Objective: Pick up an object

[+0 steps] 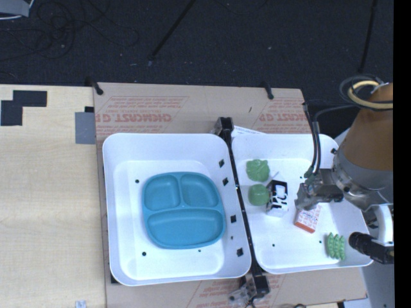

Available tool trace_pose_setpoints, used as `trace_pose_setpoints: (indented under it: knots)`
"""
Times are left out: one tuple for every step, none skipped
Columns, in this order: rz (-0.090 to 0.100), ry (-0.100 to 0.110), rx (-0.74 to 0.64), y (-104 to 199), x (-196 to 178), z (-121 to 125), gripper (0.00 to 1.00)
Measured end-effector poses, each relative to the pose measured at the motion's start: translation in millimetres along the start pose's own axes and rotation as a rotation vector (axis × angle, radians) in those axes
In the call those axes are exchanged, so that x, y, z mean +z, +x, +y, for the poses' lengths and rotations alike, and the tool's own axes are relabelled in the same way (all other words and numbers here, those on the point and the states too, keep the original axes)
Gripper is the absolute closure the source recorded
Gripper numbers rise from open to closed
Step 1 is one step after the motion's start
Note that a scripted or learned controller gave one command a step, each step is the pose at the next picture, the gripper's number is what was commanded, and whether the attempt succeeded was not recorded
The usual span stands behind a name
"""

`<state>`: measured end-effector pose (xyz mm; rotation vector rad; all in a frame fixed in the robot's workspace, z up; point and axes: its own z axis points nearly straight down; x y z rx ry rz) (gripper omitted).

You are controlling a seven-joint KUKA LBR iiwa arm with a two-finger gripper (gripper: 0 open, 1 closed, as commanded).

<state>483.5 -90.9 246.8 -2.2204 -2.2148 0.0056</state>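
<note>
Basically, the gripper [309, 196] sits low over the right bin [289, 262], directly above the upper end of the small red-and-white packet [308, 219], which lies flat on the bin floor right of centre. Can't tell from this angle how the gripper is set or whether it has anything; the wrist body blocks the tips, and the packet looks to be resting on the floor, not lifted. Judging the packet as the likely target: probably light, thin, semi-stiff card or foil, so low profile is the problem, not weight. A flat lie gives little to pinch; best bet looks like closing across its short width near the middle, pressing down enough to get under the edges. Slick surface could let it skate away. Alternatives in the same bin: two soft-looking green lumps [257, 170] and [259, 194] near the divider, likely squashy and forgiving, easy to grab across the bulk; a black-and-white item [278, 196] just beside the lower lump; a green ridged piece [335, 245] near the bottom right corner, close to the wall, so awkward clearance. The left bin [122, 172] holds a blue sectioned plate [183, 209], wide and rigid, rim-only grasp.
</note>
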Motion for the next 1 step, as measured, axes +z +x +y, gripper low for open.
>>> trace_pose_setpoints:
  knots:
    - [0.002,-0.022,-0.012,113.0,-224.4,-8.7,1.00]
